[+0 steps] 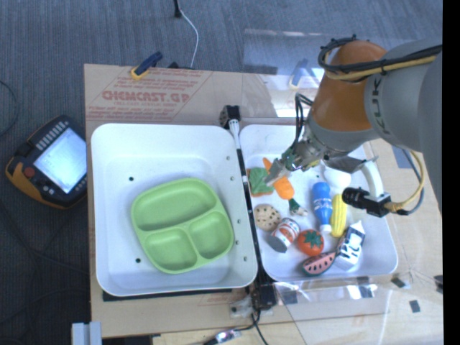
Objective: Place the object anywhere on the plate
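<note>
So the green plate (183, 223) with three compartments sits in the left bin (115, 149), nothing on it. All the toy food is over in the right bin (381, 254): an orange carrot piece (284, 188), a green leafy thing (257, 180), a cookie (267, 215), a small can (287, 231), a tomato (311, 241), a watermelon slice (320, 262), a blue bottle (321, 203), a corn cob (339, 215) and a little carton (350, 246). The end effector (279, 169) is low over the upper left part of that bin, right by the carrot and the leafy piece. Honestly can't tell whether it's apart or together, too blurry and small. Arm (359, 99) comes in from the right.
</note>
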